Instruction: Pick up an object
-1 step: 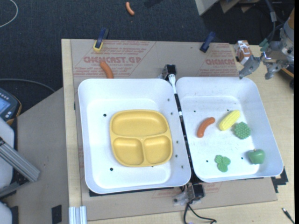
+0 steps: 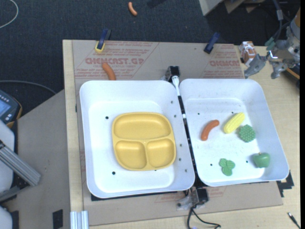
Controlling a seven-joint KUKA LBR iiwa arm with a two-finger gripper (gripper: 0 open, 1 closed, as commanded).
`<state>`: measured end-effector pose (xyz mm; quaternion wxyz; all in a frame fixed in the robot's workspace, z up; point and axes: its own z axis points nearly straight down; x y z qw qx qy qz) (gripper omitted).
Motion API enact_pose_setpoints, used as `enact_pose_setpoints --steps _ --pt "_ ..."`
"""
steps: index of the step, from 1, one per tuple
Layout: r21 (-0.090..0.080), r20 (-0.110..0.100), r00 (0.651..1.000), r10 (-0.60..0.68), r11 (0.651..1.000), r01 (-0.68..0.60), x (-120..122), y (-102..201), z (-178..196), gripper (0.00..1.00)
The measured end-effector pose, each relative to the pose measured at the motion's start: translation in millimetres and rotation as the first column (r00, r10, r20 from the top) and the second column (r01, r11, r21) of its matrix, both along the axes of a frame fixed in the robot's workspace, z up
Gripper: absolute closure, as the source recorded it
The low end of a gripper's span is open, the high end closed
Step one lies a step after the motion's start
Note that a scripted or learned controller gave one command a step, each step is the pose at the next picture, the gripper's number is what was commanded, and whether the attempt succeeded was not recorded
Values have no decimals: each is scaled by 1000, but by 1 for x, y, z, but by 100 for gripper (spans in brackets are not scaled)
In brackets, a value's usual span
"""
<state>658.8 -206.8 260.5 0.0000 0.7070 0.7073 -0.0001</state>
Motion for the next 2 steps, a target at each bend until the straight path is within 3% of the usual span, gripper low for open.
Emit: enact_pose_setpoints --steps 2 --pt "1 -6 1000 0 1000 0 5 -5 -108 0"
